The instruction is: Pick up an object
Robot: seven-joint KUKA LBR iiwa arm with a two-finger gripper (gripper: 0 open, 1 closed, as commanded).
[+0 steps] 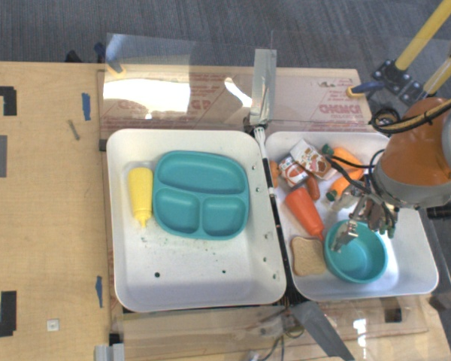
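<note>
Camera view: red printing is seen on the cardboard sheet [316,104] behind the bins, but it cannot be read; a small red and white packet [304,160] in the right bin [417,273] carries a label too small to be read. The gripper [355,228] is placed over the rim of a teal bowl [358,260]; whether the jaws are wide or narrow cannot be told. An orange carrot [305,209] lies just beside, to their left, and a slice of bread [308,256] touches the bowl. In the left bin [188,284] a teal divided plate [201,194] and a yellow bottle [140,192] are laid.
</note>
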